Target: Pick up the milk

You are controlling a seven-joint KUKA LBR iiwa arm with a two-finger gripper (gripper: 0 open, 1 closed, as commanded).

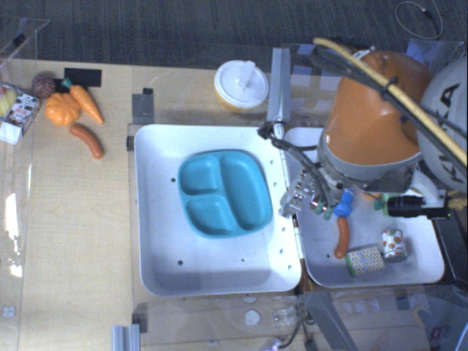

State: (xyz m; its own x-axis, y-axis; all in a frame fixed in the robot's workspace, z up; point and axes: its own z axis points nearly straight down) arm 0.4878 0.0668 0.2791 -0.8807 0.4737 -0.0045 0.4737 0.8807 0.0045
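Steel-grey, the gripper (310, 197) hangs low over the left edge of the right bin (420, 273), close to the wall it shares with the left bin (157, 269). At this slant its tip is a tangle of metal and cable, and I cannot tell whether it is open or closed; nothing can be made out in its grasp.

Just to its right lies a small blue piece (344, 204), and below that a red sausage (341, 238) lies roughly upright in the view. Further right in the same bin are a grey-green box (365, 260), tilted, and a small can (395, 245) just beside it. A bit of green (379, 204) shows near the arm's edge, too small to identify. Above all this bulks the arm's orange band (369, 115), crossed by a yellow hose (387, 79).

The left bin holds a blue divided plate (223, 194), set near its middle.

Behind the bins stands a white lidded cup (241, 84).

The milk (20, 109), a white carton with black patches, lies at the bench's far left edge, well apart from the gripper and outside both bins. Near it are a pumpkin (61, 109), a carrot (88, 102), a second sausage (88, 140) and a dark round thing (44, 85).
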